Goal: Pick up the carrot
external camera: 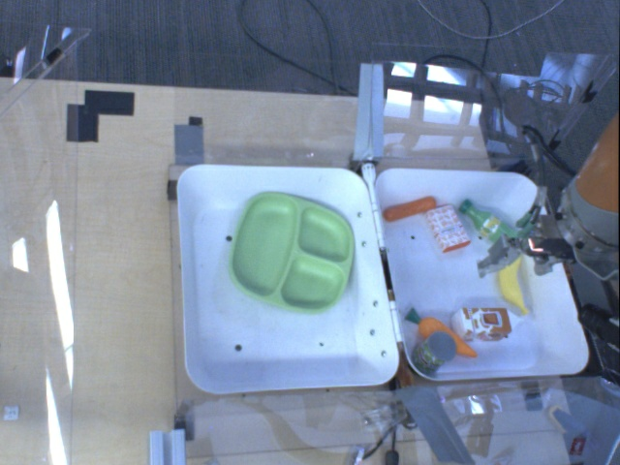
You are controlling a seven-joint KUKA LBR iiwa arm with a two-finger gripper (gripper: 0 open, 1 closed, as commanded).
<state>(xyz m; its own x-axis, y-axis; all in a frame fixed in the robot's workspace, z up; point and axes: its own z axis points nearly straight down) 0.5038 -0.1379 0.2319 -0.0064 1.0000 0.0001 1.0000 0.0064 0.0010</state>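
You won't find any text you can read here. The small carton [448,229] in the right bin [557,361] carries a red and white printed pattern, and the pouch [484,325] near the front has a brown label, but both are too blurred to make out.
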